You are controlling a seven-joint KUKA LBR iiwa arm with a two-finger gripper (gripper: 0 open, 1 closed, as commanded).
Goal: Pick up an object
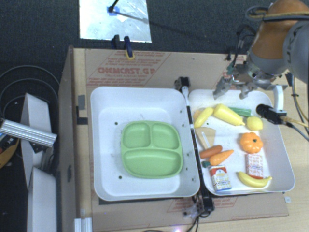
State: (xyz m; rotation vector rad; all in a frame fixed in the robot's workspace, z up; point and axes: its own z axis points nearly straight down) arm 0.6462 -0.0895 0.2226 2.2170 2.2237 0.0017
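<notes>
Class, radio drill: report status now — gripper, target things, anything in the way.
Gripper open, hovering over right bin's far edge, holding nothing. Corn and banana nearest below. Nothing blocking.

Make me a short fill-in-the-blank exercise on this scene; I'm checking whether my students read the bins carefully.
1. The green divided plate lies in the ____ bin.
2. The pumpkin in the right bin is coloured ____.
3. The gripper hangs over the right bin's ____ edge.
4. The banana lies just below the ____ carton.

Missing words: left; orange; far; red
</notes>
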